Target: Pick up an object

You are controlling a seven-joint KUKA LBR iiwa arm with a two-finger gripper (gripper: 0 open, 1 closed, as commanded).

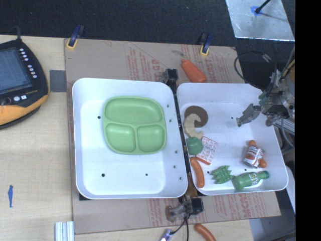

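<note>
Two white bins sit side by side on the counter: the left bin carries a green divided plate, the right bin a scatter of objects. The tool hangs over the right bin's far right part, its grip state unclear. Near the divider lie a brown ring, a green ball and a sausage, with a green bottle and small can toward the near right, all apart from the tool.
</note>
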